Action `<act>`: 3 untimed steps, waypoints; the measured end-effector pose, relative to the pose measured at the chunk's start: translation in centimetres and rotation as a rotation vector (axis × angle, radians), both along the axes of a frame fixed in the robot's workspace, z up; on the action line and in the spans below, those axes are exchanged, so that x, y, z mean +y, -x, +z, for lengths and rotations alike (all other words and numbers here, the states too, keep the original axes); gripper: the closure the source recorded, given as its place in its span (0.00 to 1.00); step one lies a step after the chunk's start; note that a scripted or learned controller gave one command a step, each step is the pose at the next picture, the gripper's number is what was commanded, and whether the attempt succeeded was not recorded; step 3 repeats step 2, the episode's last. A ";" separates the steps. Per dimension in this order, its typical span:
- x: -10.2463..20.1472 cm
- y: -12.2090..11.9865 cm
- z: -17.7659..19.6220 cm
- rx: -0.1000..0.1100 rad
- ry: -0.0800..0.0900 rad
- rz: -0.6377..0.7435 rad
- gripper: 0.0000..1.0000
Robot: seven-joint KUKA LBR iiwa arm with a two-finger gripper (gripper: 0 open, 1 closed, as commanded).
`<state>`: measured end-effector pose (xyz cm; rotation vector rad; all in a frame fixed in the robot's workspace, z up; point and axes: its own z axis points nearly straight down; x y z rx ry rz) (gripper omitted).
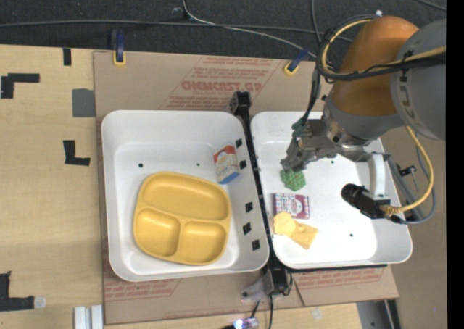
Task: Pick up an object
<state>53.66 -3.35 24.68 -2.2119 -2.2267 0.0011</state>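
My gripper (pixel 299 163) hangs over the left part of the right bin (pixel 362 248), fingers pointing down at a small green object (pixel 293 178). The fingertips sit right on top of that green object. A purple-and-white packet (pixel 292 205) lies just below it, and a yellow wedge-shaped piece (pixel 296 232) lies nearer the front. In the left bin (pixel 119 175) a yellow divided tray (pixel 181 217) takes up the front half, and a small red-white-blue carton (pixel 228 164) leans against the right wall.
A black cylindrical part (pixel 360 199) of the arm's fitting hangs over the right bin's right side with cables looping above. A black divider (pixel 250 168) runs between the bins. Cardboard sheet (pixel 210 81) lies under both bins.
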 end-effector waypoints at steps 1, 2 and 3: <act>4.6 0.6 -0.5 0.000 0.001 -0.001 1.00; 9.0 3.2 -1.0 0.002 0.001 -0.002 1.00; 9.0 3.2 -1.0 0.002 0.001 -0.002 1.00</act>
